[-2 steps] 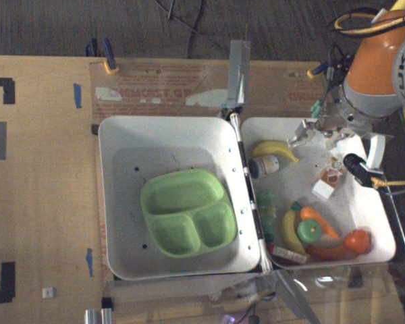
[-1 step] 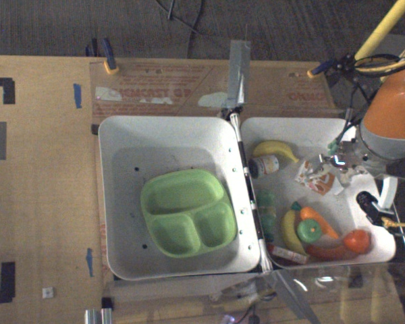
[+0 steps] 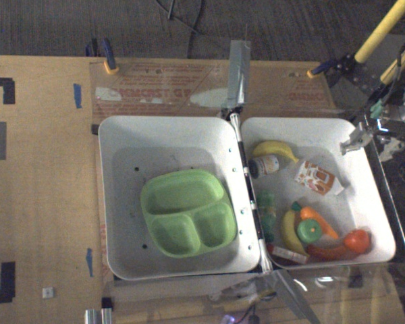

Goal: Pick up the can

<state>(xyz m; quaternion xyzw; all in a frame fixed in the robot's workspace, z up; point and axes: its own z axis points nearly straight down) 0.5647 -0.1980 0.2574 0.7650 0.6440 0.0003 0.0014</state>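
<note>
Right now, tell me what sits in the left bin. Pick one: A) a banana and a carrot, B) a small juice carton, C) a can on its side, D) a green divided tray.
D: the green divided tray lies alone in the left bin, while the banana and other items crowd the right bin.

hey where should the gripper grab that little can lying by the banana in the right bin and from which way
Probably from straight above, closing across the middle of the can's round body. It seems to lie on its side, long axis running left to right, against the bin's left wall with the banana just behind. So place the fingers on its near and far sides; the far side next to the banana looks tight.
</note>
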